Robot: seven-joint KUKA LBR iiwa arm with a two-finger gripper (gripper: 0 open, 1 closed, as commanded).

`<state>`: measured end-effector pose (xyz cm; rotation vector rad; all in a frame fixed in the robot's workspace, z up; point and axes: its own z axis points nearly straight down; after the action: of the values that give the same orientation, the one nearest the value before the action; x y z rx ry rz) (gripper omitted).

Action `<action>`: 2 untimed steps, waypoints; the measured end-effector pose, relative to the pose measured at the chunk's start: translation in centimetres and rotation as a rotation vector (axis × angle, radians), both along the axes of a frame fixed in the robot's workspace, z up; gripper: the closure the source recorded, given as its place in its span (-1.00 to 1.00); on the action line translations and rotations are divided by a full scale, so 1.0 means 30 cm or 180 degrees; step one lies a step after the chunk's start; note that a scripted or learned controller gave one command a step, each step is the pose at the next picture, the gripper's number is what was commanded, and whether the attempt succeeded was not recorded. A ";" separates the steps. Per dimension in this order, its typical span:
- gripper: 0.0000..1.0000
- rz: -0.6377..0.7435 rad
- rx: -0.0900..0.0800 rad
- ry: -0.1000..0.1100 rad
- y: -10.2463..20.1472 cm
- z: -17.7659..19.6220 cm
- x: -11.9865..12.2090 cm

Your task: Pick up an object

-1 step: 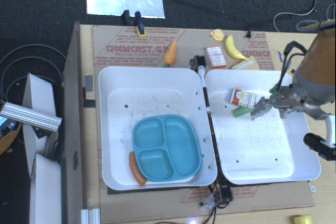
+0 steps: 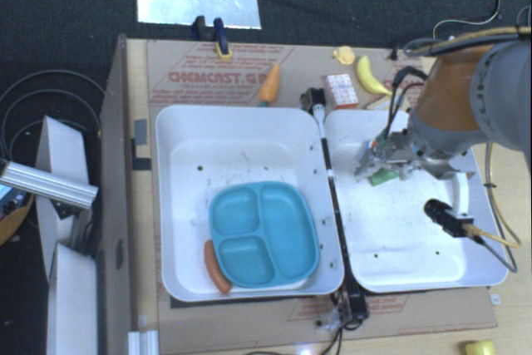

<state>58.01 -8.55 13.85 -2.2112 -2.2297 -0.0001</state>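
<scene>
Item: green object, small, lying in the upper-left part of the right bin; long axis roughly across the bin.
Gripper: low over that same part, the object just at its near-side tip. Whether it is wide, narrow or gripping cannot be told.

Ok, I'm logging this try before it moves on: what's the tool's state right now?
The tool: open or closed cannot be told. It sits low in the right bin, right at a small green object.
</scene>
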 end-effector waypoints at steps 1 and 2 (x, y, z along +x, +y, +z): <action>-1.00 -0.0013 -0.0005 -0.0016 -0.141 -0.173 0.190; -1.00 -0.0007 -0.0005 -0.0024 -0.121 -0.175 0.303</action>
<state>67.11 -12.19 8.59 -2.2180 -2.2320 -0.0070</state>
